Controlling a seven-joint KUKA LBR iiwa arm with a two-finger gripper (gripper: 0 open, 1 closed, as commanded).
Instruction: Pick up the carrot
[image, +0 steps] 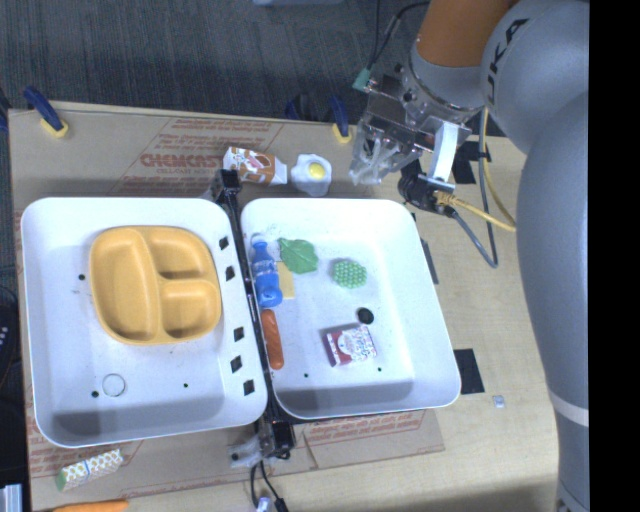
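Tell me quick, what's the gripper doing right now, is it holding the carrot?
Gripper: cannot be told whether open or closed; it hangs above the bench past the right bin's far rim, nothing seen in it. The carrot lies in the right bin.

The grey arm (545, 200) fills the right of the frame; its gripper (378, 160) points down at upper centre-right.

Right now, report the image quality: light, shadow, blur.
Camera view: even soft light, faint glare on the right bin's near rim; the carrot by its left wall is sharp enough; the gripper looks slightly smeared; dark floor behind is dim.
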